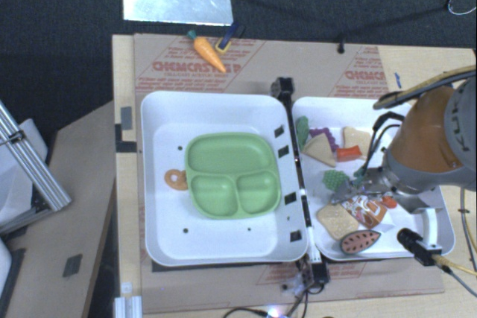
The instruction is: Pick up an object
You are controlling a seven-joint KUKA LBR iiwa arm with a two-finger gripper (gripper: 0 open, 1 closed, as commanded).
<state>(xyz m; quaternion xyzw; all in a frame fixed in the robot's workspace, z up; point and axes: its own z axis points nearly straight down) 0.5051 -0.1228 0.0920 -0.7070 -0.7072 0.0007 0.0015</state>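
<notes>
The right bin (440, 231) holds several toy foods: a green broccoli piece (335, 179), a tan bread slice (337, 220), a brown and red oval piece (360, 240), an orange and white piece (370, 209), a pale wedge (320, 152), a red piece (348, 153), a cream block (355, 136) and a purple piece (323, 135). My gripper (352, 190) hangs low over the middle of this bin, just right of the broccoli and above the bread slice. The arm's grey wrist and orange band (425, 134) cover the bin's right part.
In the left bin (160, 123) lies a green divided plate (227, 173), with a small orange ring (176, 179) beside it. A toy carrot (209, 53) rests on the cardboard behind the bins. A black divider (293, 160) runs between the bins.
</notes>
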